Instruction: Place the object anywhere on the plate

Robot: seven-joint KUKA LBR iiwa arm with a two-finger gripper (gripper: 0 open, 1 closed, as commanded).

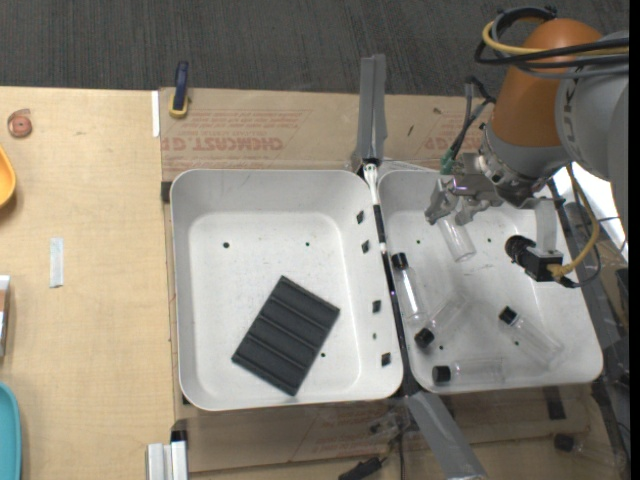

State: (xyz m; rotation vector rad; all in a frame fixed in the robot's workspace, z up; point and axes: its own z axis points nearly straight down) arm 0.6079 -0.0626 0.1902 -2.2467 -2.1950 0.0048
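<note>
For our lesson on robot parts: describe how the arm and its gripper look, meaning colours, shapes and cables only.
The arm is grey with rounded housings, and a bulbous orange band sits above the wrist. Yellow and black cables loop over the orange part, and a thin green wire runs down beside it. The gripper is small, metallic grey, with a purple glint.

**Readable text: one mirrored print on cardboard, part of a logo on the arm**

The cardboard sheet (270, 133) lying under and behind the two bins carries red printed lettering along its upper strip. It appears reversed or upside down from the camera; it looks like "CHEMCRAFT" or similar, exact spelling uncertain. A second, smaller red line sits just above it, too fine to read. Fainter red print to the right of the divider is illegible. The grey arm (600, 118) shows dark letters at its edge, likely part of "KUKA", cut off.
</note>
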